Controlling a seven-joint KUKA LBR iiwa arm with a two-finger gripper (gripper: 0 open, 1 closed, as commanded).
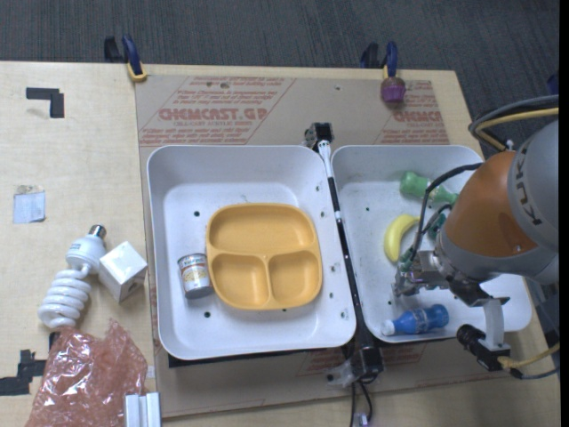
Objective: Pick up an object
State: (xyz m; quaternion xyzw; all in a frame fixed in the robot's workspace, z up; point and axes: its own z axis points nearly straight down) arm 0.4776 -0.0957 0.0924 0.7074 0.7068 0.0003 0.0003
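Note:
The right bin holds a yellow banana, a green object at its far side, and a blue bottle lying by the near wall. My gripper hangs low in this bin, just above the blue bottle and right of the banana's lower end. The grey wrist and orange band hide the bin's right half. In the left bin lie a yellow divided plate and a small can at its left edge.
On the bench left of the bins are a spiral light bulb, a small white box and a crumpled pink bag. A purple object sits behind the right bin. Cables trail at the right.

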